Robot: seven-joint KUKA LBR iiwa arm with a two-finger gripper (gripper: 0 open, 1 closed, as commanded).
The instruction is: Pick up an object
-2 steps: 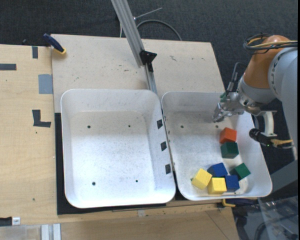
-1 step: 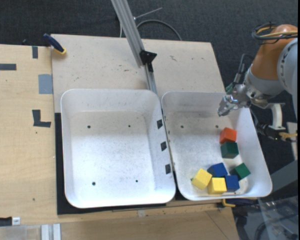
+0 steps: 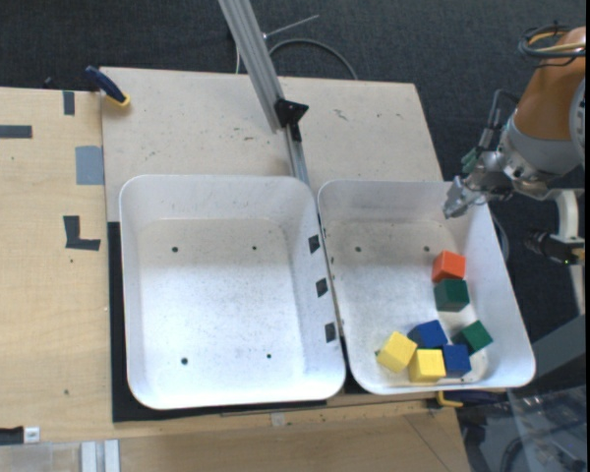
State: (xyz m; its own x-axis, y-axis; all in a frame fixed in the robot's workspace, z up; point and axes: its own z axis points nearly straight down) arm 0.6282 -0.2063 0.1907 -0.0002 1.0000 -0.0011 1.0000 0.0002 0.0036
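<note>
The right bin [image 3: 374, 214] holds several small blocks. An orange block [image 3: 449, 265] lies by its right wall with a dark green block [image 3: 451, 294] just below it. Near the front corner sit a second green block [image 3: 476, 336], a yellow block [image 3: 397, 350], another yellow block [image 3: 429, 365] and blue blocks [image 3: 435, 337]. My gripper [image 3: 458, 203] hangs over the bin's back right corner, above and apart from the orange block. Nothing shows between its fingers.
The left bin [image 3: 216, 205] stands beside the right one. A slanted metal rail [image 3: 261, 62] crosses the bench behind the bins. A blue and yellow clamp [image 3: 108, 85] lies at the far left of the board. The arm's wrist [image 3: 546, 116] reaches in at the right.
</note>
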